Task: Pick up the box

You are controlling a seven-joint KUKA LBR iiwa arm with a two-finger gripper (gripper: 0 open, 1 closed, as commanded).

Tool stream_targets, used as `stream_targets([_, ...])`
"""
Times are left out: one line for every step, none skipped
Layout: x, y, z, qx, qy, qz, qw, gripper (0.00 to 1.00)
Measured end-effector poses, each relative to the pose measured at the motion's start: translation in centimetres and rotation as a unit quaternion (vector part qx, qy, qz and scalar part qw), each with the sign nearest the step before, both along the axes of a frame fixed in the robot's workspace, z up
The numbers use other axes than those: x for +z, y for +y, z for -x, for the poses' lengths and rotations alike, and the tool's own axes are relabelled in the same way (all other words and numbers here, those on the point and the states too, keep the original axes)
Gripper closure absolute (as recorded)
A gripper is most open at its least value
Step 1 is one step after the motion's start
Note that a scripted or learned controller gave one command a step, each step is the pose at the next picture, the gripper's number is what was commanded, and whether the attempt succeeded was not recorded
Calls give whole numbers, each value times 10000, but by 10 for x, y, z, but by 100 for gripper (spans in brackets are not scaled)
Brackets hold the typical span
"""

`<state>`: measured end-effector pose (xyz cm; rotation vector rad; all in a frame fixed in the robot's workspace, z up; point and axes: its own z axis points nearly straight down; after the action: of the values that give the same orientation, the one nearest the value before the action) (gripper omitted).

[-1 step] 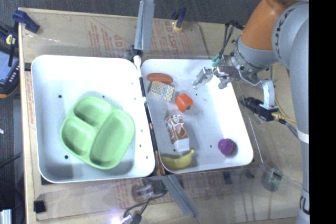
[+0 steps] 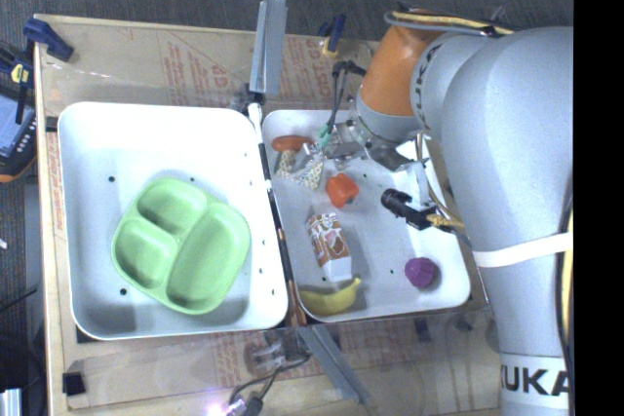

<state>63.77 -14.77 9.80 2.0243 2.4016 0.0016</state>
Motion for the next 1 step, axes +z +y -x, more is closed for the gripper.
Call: stream_targets([11, 1, -1, 14, -5, -5, 10000, 100])
